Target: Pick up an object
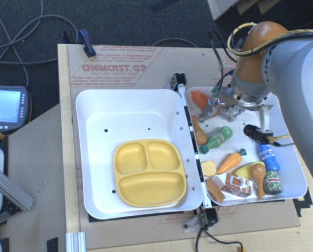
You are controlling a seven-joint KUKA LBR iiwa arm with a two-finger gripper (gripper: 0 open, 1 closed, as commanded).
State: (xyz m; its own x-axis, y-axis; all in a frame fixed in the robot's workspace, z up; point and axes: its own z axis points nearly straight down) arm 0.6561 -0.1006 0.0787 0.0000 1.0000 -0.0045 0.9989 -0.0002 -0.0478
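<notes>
A green bottle (217,138) is lying just below the gripper (219,107), which is hovering in the right bin (298,180); whether it is open I cannot tell. A yellow tray (148,172) is sitting well left, dark carpet (30,46) surrounding the bench

A yellow three-part plate (149,172) lies in the left bin (93,109), toward its near right corner. The bins sit on a cardboard sheet (120,64) with red print. A blue clip (86,42) grips the sheet's far left edge. Off the bench's left, a lit screen (7,106) rests on dark carpet (120,9) among cables (20,20).
</notes>
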